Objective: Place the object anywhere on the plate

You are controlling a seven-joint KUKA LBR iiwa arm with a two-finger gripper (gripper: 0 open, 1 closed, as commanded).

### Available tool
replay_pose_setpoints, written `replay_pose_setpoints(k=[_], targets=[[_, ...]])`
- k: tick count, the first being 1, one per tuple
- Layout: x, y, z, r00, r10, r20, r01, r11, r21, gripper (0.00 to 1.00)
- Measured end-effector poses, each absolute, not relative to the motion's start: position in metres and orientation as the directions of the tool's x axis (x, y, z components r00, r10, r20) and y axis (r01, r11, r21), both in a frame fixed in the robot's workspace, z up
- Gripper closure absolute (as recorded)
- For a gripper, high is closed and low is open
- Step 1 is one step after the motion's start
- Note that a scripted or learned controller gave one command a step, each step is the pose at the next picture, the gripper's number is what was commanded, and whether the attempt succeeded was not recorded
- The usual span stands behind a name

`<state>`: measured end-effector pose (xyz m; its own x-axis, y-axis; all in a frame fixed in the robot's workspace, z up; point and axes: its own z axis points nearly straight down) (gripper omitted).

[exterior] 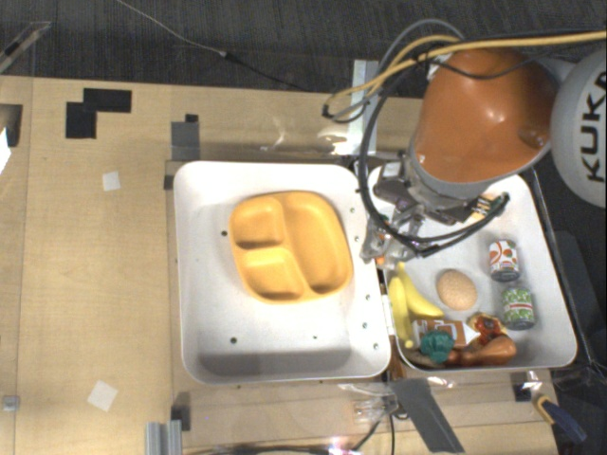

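A yellow plate (287, 245) with three compartments lies in the left white bin (213, 349), with nothing on it. The arm's orange band hangs over the back of the right bin (555, 335). Below it my gripper (379, 244) sits low at the rim between the two bins, just right of the plate's right edge and just above the top end of a yellow banana (406, 301). The wrist and cables hide much of it, and I see no object in it.
The right bin holds a tan egg-shaped object (457, 289), two small cans (504, 260) (519, 306), a teal item (436, 346), a brown toy (486, 341) and a small box (451, 330). Metal brackets stand at the bins' edges.
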<state>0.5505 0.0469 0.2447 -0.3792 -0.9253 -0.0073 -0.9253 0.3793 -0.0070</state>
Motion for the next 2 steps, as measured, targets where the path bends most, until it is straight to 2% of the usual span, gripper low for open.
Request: replay_pose_setpoints(k=[1,2], targets=[[0.648,0.09,0.263,-0.482,-0.876,-0.01,-0.876,0.482,-0.006,1.0],[0.633,0.136,0.201,-0.347,-0.938,-0.007,-0.938,0.347,-0.003,1.0]])
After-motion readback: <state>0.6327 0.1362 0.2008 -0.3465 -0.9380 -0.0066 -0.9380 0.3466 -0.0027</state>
